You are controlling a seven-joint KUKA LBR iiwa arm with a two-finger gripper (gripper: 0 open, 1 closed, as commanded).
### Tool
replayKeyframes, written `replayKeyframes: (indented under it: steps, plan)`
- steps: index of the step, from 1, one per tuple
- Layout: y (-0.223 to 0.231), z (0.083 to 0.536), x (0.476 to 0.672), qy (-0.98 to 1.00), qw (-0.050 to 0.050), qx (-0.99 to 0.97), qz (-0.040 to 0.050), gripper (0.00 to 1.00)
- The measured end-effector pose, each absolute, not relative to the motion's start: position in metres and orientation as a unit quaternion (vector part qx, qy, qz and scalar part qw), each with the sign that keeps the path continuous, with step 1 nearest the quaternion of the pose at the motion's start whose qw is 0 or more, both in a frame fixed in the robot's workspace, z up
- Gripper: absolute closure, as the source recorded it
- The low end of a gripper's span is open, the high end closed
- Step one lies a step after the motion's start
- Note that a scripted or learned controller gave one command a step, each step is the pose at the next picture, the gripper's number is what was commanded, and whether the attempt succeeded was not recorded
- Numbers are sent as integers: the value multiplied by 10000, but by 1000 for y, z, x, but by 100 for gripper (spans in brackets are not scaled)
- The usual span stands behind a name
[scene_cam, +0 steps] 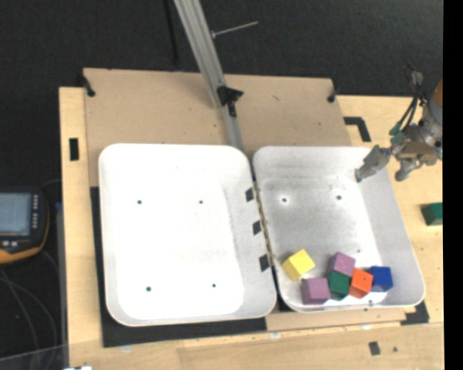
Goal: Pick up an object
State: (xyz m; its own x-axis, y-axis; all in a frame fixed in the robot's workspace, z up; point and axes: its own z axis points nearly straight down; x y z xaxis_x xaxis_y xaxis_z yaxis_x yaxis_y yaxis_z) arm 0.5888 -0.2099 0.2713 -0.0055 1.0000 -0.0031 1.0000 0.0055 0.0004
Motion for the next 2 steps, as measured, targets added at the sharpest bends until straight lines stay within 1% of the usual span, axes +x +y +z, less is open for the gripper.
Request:
replayKeyframes:
  steps: [1, 2]
  plan:
    - [-142, 194, 554, 7095, -44, 7047, -15, 0]
    - [-146, 199, 556, 7069, 5, 7073, 4, 0]
